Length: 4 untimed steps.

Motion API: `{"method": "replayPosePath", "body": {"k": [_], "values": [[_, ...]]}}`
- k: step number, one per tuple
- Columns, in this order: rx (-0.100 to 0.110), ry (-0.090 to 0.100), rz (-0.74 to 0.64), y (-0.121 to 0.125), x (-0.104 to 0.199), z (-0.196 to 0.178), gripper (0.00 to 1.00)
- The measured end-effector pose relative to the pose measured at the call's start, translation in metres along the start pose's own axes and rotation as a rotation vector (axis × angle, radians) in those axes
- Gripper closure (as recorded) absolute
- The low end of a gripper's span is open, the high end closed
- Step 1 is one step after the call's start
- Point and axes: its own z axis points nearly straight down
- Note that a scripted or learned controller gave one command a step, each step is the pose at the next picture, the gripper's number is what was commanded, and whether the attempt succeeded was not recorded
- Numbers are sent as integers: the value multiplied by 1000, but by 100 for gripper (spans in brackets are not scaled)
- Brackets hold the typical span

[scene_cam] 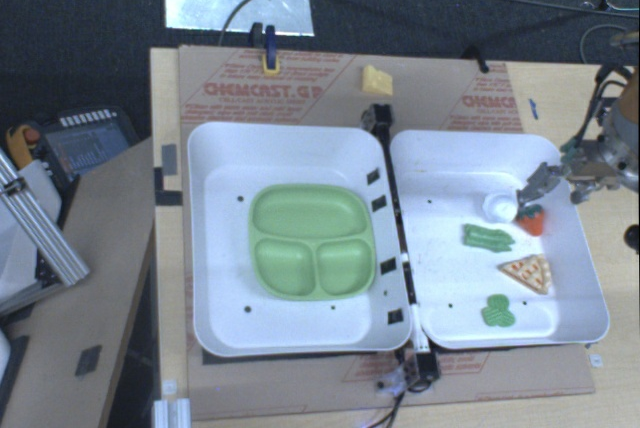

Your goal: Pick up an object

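Tomato [534, 220] lies in the right bin [575, 316], just below the hand [530, 188].

Divided plate [310, 241] in left bin [215, 216]; pizza slice [528, 272] in right bin [580, 316]

Bench [165, 246]: pale wooden top, seen from above at a slant.
Cardboard sheet [300, 86]: brown with red lettering, lying flat on the bench under both bins.
Left bin [215, 216]: shallow, white, resting on the cardboard.
Right bin [440, 176]: shallow, white, touching the left bin along their shared edge.
Yellow block [377, 80]: small, on the cardboard just behind the bins.
Yellow clamp [270, 52]: at the bench's far edge.
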Motion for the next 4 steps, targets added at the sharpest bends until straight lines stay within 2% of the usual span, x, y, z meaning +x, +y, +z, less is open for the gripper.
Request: {"method": "replayPosePath", "body": {"k": [1,3,4], "values": [[-12,-3,-4,3,1,-7,0],[-13,-3,-2,15,-1,111,0],[-28,-8,-2,20,-2,117,0]]}}
